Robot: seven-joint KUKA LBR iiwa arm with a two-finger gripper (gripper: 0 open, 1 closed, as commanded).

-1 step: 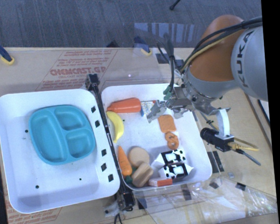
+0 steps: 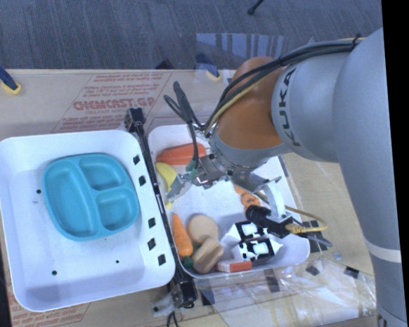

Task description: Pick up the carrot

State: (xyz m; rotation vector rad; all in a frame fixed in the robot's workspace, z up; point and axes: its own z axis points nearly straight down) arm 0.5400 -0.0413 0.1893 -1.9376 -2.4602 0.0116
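Against the right bin's (image 2: 295, 256) left wall lies the carrot (image 2: 181, 235), long axis running twelve to six, thin end at twelve. At one o'clock from it hovers the gripper (image 2: 186, 181); I can't tell its finger spread.

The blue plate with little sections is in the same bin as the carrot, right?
Not quite. The blue plate lies in the left bin, by itself. The carrot lies in the right bin, against the wall nearest the left bin, next to other play food. The camera view shows the two bins side by side, with the plate and the carrot on opposite sides of the divide.
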